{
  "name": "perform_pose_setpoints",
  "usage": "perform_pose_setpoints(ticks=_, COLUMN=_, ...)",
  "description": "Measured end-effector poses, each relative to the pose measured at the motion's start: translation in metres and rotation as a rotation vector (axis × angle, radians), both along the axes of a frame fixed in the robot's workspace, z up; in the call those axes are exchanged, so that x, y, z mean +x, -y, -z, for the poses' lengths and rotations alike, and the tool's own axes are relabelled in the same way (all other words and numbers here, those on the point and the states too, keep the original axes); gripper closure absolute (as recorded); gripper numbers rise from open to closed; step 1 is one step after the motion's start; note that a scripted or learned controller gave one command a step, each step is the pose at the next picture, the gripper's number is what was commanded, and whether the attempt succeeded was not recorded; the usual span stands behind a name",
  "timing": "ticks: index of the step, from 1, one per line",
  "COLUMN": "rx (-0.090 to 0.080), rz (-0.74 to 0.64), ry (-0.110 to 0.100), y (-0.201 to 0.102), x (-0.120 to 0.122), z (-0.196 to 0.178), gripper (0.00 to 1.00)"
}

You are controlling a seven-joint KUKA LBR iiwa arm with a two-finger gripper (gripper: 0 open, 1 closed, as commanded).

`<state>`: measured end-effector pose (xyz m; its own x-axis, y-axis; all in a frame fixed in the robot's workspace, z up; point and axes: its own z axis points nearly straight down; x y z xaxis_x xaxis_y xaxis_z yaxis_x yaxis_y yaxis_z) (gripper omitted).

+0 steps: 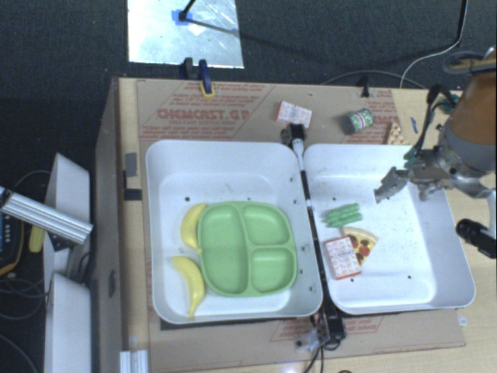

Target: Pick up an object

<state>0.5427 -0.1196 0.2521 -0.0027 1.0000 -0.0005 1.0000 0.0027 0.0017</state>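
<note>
My hand [396, 183] hovers over the right bin [446, 286], whether released or clenched I cannot tell. Nearest lie flat green beans [342, 213], then a pizza slice [360, 242] touching a red-and-white packet [342, 256], all toward the bin's left side.

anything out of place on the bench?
Yes: a small green can lies on its side on the cardboard behind the right bin, and a small printed card sits loose behind the bins. Both are outside the bins.
</note>
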Motion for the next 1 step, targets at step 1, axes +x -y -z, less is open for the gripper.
perform_pose_setpoints(ticks=1, rx=-0.001, rz=0.002, ry=0.012, y=-0.0056, x=-0.0328, z=0.1539, gripper=0.0)
